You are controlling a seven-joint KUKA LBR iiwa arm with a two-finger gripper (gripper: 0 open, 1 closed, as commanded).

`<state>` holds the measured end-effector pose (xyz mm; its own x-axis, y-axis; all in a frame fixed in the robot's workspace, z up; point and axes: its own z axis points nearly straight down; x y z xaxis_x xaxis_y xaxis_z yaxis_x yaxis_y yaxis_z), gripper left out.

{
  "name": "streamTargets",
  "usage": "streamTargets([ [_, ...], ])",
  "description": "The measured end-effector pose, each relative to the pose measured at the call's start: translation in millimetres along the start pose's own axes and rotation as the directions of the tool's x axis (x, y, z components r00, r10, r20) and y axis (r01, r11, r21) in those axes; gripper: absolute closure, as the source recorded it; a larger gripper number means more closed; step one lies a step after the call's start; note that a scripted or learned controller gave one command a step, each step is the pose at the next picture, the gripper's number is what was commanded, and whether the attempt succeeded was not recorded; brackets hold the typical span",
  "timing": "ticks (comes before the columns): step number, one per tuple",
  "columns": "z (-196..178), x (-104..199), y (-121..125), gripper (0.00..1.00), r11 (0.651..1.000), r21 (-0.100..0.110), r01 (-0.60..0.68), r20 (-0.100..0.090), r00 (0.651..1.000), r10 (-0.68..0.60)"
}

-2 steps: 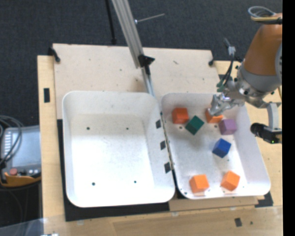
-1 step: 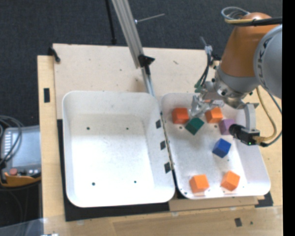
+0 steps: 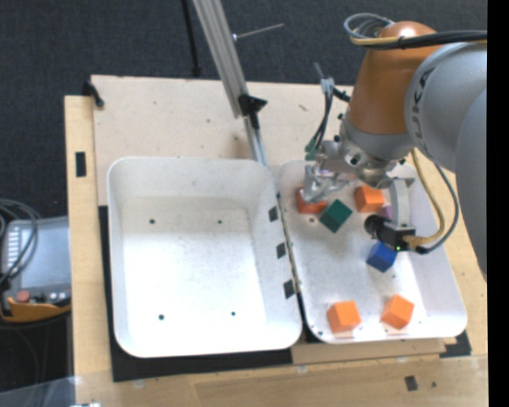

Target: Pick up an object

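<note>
Seemingly the pincer (image 3: 316, 192), grip state unreadable, sits over a small orange-red block (image 3: 309, 202); the adjacent green cube (image 3: 336, 216) may get nudged.

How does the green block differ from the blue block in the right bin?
The green block lies near the bin's upper middle, just below the gripper; the blue block lies lower and further right. The green block sits close to an orange-red block; the blue block sits apart from other blocks, beside a black fitting on the arm. Green looks slightly larger. Both are small cubes turned cornerwise in the right bin.
</note>
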<state>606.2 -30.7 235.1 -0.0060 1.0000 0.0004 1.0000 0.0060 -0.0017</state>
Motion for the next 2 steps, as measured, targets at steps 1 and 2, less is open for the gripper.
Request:
streamTargets([
  [1, 6, 46, -8, 1.00, 1.000, 0.000, 0.000, 0.000, 1.000, 0.000],
  [2, 14, 94, -10, 1.00, 1.000, 0.003, 0.000, 0.000, 1.000, 0.000],
])
